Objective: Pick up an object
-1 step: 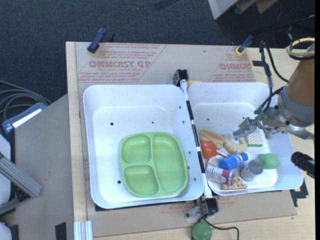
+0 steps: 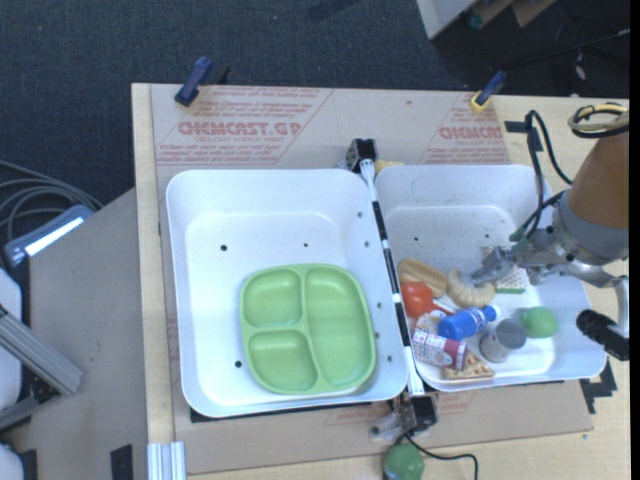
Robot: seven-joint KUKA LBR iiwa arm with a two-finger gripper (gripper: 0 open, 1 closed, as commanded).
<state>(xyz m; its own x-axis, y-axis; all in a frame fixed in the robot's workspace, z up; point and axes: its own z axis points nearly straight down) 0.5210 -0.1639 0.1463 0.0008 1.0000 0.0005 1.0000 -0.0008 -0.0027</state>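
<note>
Bench surroundings: clamps, cables and floor items.

A brown board printed with red lettering lies under the bins. A blue clamp grips its far left corner; a yellow and blue clamp grips its far right edge. A black clip sits at the far end of the seam between the bins. Grey cables coil on the dark carpet at left. A green ball rests at the near edge.
</note>
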